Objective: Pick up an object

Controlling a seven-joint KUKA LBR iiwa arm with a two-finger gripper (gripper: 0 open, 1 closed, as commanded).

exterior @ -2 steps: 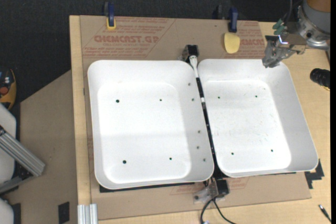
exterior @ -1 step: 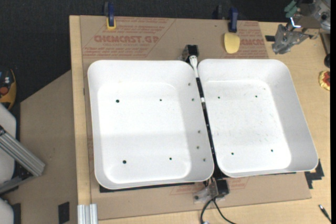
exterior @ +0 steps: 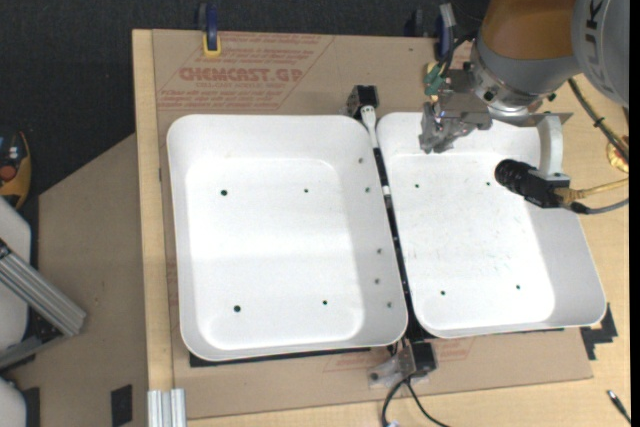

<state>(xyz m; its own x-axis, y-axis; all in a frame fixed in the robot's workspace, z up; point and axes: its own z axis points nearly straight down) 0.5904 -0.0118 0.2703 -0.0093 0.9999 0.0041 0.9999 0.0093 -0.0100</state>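
The grey two-finger gripper (exterior: 438, 137) hangs over the far-left corner of the right shallow white plastic bin (exterior: 560, 305), low to the floor or nearly on it. Can't tell from here if it's spread or closed; the tip is a dark blur w/ nothing visibly in it. No object to pick is clear in either this bin or the left shallow white plastic bin (exterior: 200, 315), just small black dots on the floors. Possibly sth tiny sits under the tip. So, as I judge it: grasp not confirmed, lift not done, task basically all left.
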